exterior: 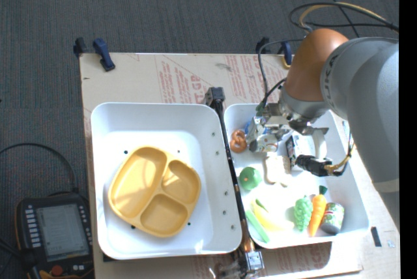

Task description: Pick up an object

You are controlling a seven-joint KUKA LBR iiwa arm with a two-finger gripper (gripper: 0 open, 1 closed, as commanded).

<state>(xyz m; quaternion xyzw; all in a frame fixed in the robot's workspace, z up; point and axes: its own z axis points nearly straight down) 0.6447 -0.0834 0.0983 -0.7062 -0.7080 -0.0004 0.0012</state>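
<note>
Gripper (266,141) low in right bin (345,222), beside pretzel (238,140)

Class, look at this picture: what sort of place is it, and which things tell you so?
Probably a robotics lab: a robot arm over two white bins of toy food such as a carrot, and a teach pendant on grey carpet.

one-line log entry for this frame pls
arm: over right bin | gripper: low in bin, beside green ball | grasp: cannot tell | left bin: yellow tray | carrot, grapes untouched
</note>
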